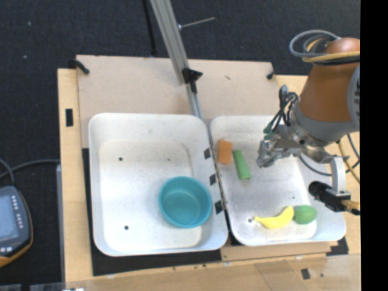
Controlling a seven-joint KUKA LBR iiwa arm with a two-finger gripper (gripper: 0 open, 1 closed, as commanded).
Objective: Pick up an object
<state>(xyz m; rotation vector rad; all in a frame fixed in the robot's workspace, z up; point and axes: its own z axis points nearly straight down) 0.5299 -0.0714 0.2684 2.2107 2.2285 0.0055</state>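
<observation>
Gripper hangs low in the right bin, nothing seen in it; whether apart or together, I cannot tell. Just to its left lies a green cylinder, then an orange block. Best to centre over the cylinder and descend straight. No readable labels.

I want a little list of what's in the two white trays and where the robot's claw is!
left bin: a blue bowl, upright, near its front right corner
right bin: four things
orange block: near the bin's left wall, toward the back
green stick: lying just right of the orange block
yellow banana: lying near the front edge
green round thing: at the banana's right end, close against it
claw: over the right bin, right of the green stick, holding nothing that I can see
</observation>
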